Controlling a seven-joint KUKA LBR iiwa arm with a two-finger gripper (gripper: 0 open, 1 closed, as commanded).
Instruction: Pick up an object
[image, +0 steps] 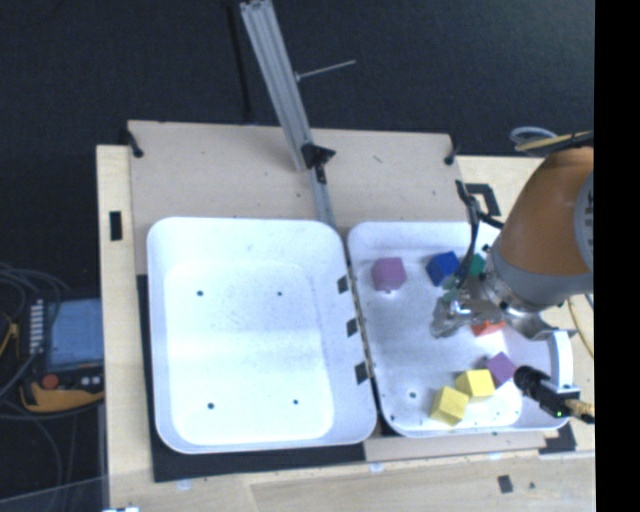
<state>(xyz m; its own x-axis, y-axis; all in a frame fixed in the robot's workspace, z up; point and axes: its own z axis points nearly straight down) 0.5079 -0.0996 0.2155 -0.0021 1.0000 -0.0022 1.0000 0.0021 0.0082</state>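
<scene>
The right bin (400, 400) holds several small blocks. A purple cube (388, 272) lies near its top left and a blue block (442, 267) sits to the right of it. A red piece (488, 327) peeks out just under the wrist. Two yellow cubes (477, 383) (450, 404) and a small purple block (500, 367) lie near the bin's front. My gripper (450, 318) hangs low over the middle of the right bin, between the blue block and the red piece. I see nothing between its fingers.
The left bin (250, 330) stands beside the right one. A slanted metal pole (285, 90) rises behind the bins. The orange and grey arm (545, 240) covers the right bin's right side. Cables and a box lie off the bench's left.
</scene>
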